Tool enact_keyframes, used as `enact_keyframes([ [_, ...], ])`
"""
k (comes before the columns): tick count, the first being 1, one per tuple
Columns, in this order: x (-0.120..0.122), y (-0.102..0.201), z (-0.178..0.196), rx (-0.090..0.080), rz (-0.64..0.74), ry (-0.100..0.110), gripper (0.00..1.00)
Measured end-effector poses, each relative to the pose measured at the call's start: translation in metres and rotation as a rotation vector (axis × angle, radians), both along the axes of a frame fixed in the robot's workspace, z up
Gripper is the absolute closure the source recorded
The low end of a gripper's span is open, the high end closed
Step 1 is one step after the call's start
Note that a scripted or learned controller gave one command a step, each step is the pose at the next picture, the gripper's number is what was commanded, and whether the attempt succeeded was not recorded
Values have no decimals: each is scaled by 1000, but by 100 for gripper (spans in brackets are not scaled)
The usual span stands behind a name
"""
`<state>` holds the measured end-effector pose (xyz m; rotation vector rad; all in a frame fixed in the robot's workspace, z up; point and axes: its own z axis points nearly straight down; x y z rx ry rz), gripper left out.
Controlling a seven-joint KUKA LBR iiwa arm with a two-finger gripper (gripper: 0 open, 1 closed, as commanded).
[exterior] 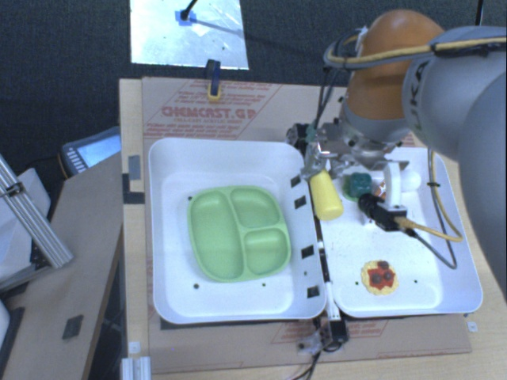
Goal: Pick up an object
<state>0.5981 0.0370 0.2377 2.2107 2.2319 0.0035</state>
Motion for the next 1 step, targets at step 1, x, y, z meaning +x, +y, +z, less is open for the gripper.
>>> enact_keyframes([
  [1, 7, 57, -16, 0, 0, 1, 100],
])
